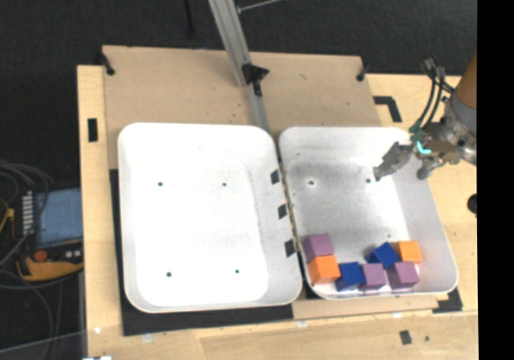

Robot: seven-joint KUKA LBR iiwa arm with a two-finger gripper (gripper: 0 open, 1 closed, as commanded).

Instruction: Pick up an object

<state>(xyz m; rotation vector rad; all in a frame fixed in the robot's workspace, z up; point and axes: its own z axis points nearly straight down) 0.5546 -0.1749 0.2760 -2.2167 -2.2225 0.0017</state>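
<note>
Several small blocks lie along the front of the right bin. A purple block sits above an orange block at the front left. Beside them are a blue block and a second purple block. Further right are another blue block, an orange block and a purple block. My gripper hangs over the bin's back right part, well behind the blocks. It is open, with nothing between its fingers.
The left bin lies beside the right one, with clips along the shared edge. A slanted metal pole rises behind the bins. Cables and a pendant sit off the bench at the left.
</note>
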